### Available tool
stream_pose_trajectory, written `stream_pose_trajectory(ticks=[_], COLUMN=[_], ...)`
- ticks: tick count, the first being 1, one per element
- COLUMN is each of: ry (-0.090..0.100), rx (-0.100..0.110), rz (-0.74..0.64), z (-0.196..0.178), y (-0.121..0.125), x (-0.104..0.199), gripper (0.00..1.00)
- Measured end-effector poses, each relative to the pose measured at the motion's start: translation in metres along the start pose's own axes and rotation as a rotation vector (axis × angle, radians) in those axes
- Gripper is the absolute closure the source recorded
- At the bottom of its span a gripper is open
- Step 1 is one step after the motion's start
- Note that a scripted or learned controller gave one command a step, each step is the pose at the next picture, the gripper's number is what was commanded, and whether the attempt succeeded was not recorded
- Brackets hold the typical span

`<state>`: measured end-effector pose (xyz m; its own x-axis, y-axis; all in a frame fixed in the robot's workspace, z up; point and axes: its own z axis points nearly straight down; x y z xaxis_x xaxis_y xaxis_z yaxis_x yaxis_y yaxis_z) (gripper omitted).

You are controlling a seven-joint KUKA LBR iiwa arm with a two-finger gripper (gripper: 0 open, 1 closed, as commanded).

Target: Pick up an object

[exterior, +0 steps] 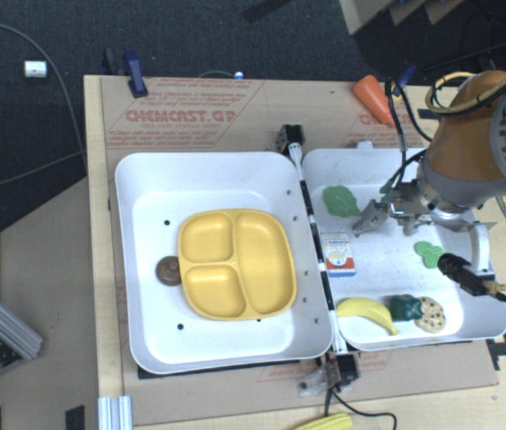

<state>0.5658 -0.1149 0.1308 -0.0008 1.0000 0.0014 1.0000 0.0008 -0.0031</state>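
Note:
The right bin (373,161) holds a green leaf-shaped piece (341,201), a small white carton with red and blue print (338,253), a little green item (428,255), a yellow banana (368,314), a dark teal object (406,307) and a spotted cookie (431,313). My gripper (389,215) hangs over the middle of this bin, right of the green leaf piece and above the carton. Its fingers spread apart with nothing between them.
The left bin (145,186) carries a yellow divided plate (235,264) with a brown round thing (168,270) at its left edge. An orange object (374,99) lies on the bench behind the right bin. Black clamps join the bins between them.

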Motion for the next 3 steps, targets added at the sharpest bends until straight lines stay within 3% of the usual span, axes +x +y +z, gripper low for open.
stream_pose_trajectory(ticks=[1,2,3], ry=[-0.001,-0.002,-0.003], rx=[-0.004,-0.006,-0.005], rz=[0.0,0.0,0.0], z=[0.046,0.045,0.045], y=[0.074,0.101,0.101], x=[0.011,0.021,0.02], gripper=[0.0,0.0,0.0])
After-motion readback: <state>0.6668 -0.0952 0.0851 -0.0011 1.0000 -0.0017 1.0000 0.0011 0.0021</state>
